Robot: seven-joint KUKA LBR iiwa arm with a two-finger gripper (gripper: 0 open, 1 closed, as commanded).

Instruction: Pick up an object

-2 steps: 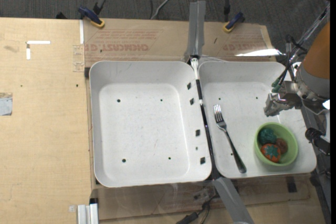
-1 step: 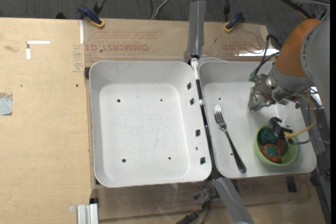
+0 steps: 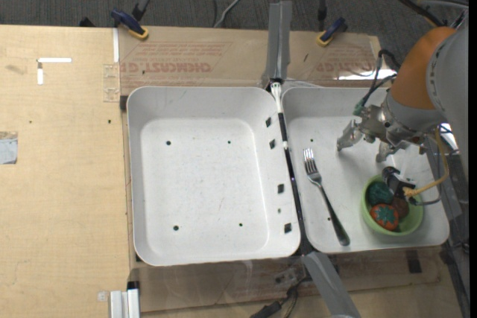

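Observation:
In the right bin (image 3: 328,123), a metal fork (image 3: 325,196) lies at a slant, tines toward the back. A small green bowl (image 3: 368,211) stands at the bin's front right corner and holds an orange and teal item (image 3: 384,214). My gripper (image 3: 364,148) hangs over the back right part of this bin, behind the bowl and to the right of the fork's tines. Its fingers are spread open and nothing is between them. The grey arm with its orange band (image 3: 421,74) comes in from the right.
The left bin (image 3: 149,182) sits beside the right one, with a grey divider (image 3: 279,48) running back between them. Cardboard lines the bench behind the bins, held by two clamps (image 3: 130,24). Cables hang near the bowl's right side.

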